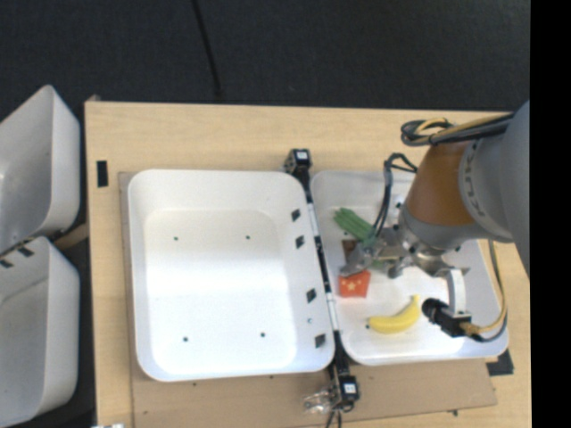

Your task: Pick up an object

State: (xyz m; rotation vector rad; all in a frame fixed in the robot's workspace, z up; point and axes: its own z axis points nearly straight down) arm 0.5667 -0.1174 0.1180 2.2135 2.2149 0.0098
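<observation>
My arm reaches in from the right of the frame and hangs over the right bin, with my gripper down near the bin's left-centre. From this angle the wrist blocks the tip, so I cannot tell whether the gripper is released or clenched, and I cannot see anything caught in it. Three things lie in this bin: a green object just above and left of the gripper, partly tucked under my wrist; a small red block just below it, close enough that I cannot tell whether we touch; and a banana lower down, toward the bin's bottom edge, apart from the other two. The left bin sits beside this one on the tabletop, well away from where I am working. As I judge it, the task is in its early half: I am down among the objects, probably aiming at the red block or the green object, but nothing is visibly lifted off the bin floor. A secure grip and the lift are not yet shown.
</observation>
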